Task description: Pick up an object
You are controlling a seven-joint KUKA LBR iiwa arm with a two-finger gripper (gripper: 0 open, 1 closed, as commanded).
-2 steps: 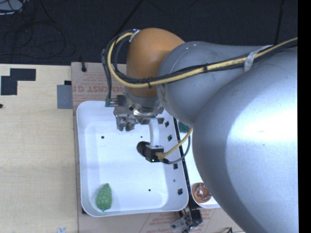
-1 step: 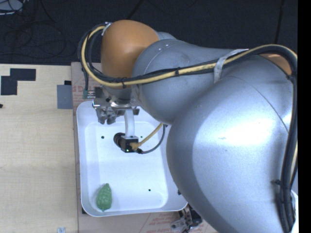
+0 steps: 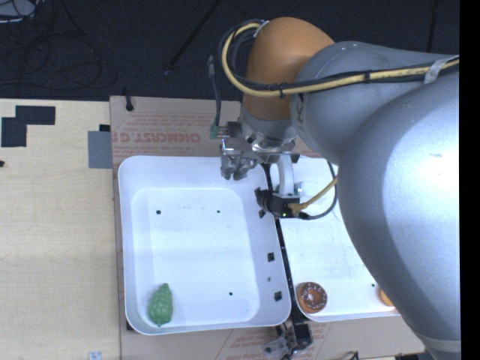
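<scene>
Bins sit side by side on the bench, and we look down on them at a slant. Our arm (image 3: pixel 375 126) reaches in from the right, a big grey body with an orange band (image 3: pixel 281 58) above the wrist and yellow and black cables looped around it. The claw (image 3: pixel 238 167) hangs over the far rim of the left bin (image 3: pixel 131 201), near that bin's far right corner. We see nothing between its tips, and the tips themselves are a small dark cluster, so we cannot tell how wide they stand.

A green lumpy object (image 3: pixel 160 305) lies in the left bin at its near left corner, close to the wall, well apart from the claw. The rest of that bin's floor shows a few small dark dots.

In the right bin (image 3: pixel 330 246) a round brown piece like a doughnut (image 3: pixel 311 296) lies near the front rim, just beside the divide between the two bins. At the right, a small orange thing (image 3: pixel 385 298) peeks out from under the arm; most of it is hidden, so we cannot say what it is.

Under the bins lies a sheet of cardboard (image 3: pixel 165 122) with red printing, on a pale wooden bench (image 3: pixel 52 223).
</scene>
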